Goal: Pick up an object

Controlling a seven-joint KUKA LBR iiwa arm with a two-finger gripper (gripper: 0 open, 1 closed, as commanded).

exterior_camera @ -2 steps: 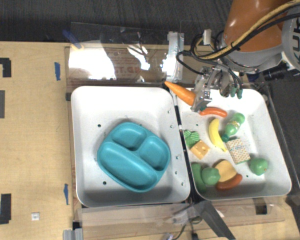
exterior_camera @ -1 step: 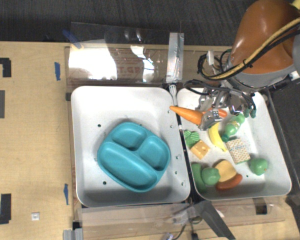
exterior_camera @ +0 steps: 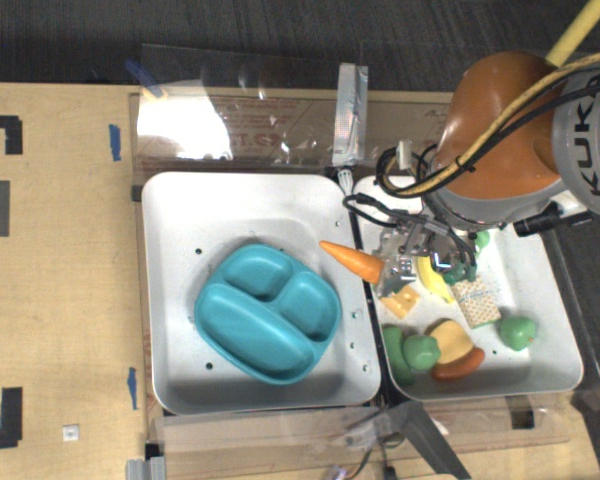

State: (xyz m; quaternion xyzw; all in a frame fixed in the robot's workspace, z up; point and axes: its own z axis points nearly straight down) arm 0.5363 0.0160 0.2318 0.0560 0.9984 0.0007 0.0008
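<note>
Hand [exterior_camera: 405, 266] hangs low at the left end of the right bin [exterior_camera: 550, 368], close to the divide between the 2 bins, and whether it is open or closed I cannot tell, since cables and metal parts clutter it. A toy carrot [exterior_camera: 352, 259] lies across the divide with its thick end at the hand and its tip over the left bin [exterior_camera: 170, 218]; contact is unclear. That perch looks risky: a slight nudge could tip the carrot into the left bin, beside the teal divided plate [exterior_camera: 268, 311]. Toy foods crowd the right bin, among them a yellow piece [exterior_camera: 435, 280], a cracker [exterior_camera: 477, 303] and green balls [exterior_camera: 517, 331], so a close could catch 2 things or none. Beneath lies a tan surface [exterior_camera: 60, 268] with blue tape marks, dark floor beyond
</note>
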